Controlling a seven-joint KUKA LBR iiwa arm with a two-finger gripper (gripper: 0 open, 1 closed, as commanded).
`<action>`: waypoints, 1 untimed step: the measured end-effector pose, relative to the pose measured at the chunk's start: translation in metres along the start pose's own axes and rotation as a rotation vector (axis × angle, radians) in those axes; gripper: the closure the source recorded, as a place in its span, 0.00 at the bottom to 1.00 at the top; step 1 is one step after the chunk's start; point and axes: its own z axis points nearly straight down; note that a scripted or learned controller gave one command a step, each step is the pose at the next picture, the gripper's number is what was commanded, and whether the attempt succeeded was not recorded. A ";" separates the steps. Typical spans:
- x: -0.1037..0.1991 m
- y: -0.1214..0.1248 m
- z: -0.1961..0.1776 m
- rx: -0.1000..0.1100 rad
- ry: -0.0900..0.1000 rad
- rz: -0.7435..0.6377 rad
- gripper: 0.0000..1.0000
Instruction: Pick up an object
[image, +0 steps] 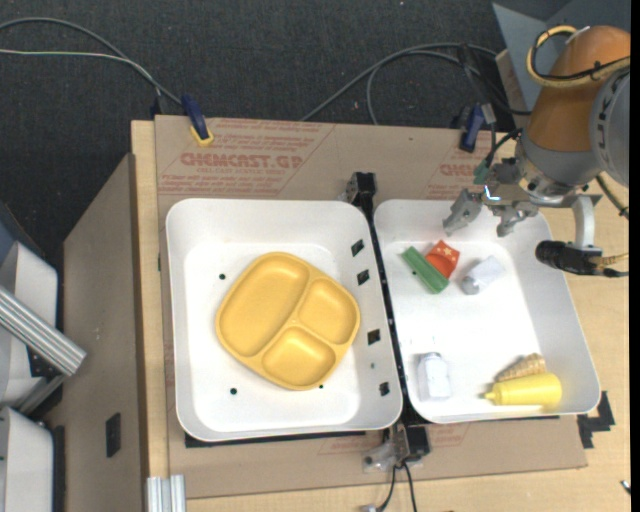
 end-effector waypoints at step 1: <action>-0.006 0.006 0.057 0.000 0.000 0.003 0.00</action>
